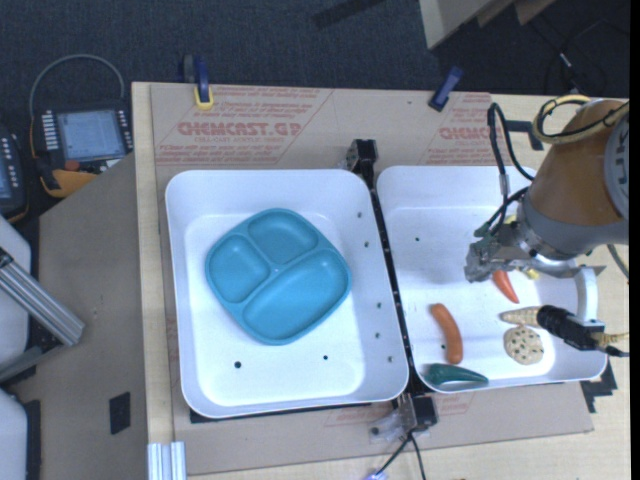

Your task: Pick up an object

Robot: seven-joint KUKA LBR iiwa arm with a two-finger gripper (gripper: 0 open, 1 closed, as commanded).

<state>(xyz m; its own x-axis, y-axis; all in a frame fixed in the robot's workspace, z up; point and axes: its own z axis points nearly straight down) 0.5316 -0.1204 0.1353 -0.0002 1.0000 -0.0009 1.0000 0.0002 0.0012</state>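
In the right bin (420,208), the gripper (492,264) sits low over a small red-orange carrot (507,285), whose tip pokes out just below it; whether it is open, closed or gripping cannot be told. The carrot's long axis runs diagonally, pointing down and right toward the cookie (523,345). It looks like a light, stiff plastic toy, smooth and apt to slip, so a hold across its thicker middle seems best. A sausage (448,332) lies near, apart to the left.
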